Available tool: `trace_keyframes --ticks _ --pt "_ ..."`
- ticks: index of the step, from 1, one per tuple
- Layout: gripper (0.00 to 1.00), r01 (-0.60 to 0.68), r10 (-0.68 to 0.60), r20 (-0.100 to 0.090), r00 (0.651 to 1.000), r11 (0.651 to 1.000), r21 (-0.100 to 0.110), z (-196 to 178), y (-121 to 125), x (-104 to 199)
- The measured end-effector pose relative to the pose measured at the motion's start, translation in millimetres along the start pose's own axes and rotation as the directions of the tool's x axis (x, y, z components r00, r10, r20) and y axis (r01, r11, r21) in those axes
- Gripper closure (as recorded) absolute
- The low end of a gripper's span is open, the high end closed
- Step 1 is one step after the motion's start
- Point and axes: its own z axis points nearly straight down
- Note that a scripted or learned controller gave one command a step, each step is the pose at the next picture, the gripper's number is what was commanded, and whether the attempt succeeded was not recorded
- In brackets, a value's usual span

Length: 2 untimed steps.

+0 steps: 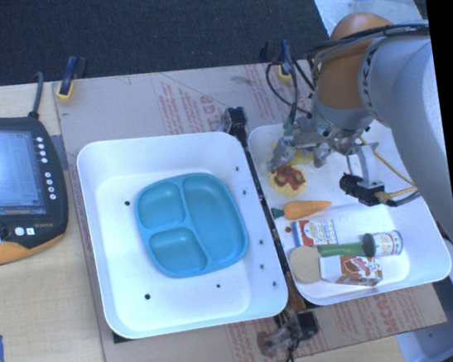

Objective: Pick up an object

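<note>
My gripper [299,160] hangs low over the far left part of the right bin [427,269], its fingers spread open. Just below and slightly left of it lies a yellow and red toy food piece [287,179], which is not between the fingers. Nearer the front lie an orange carrot [307,207], a small red and white carton [315,231], a green-capped bottle [341,248], a small can [387,243], a tan round piece [304,264] and a brown packet [358,269].
The left bin [128,315] holds a blue divided plate [191,223]. A teach pendant [7,194] lies on the bench at the far left. The arm's grey body and cables fill the right bin's far right side.
</note>
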Motion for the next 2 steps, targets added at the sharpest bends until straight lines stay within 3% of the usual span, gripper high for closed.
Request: trace_keyframes --ticks 2 --pt "0.0 -0.001 0.001 0.0 1.0 1.0 0.0 0.0 0.0 -1.0"
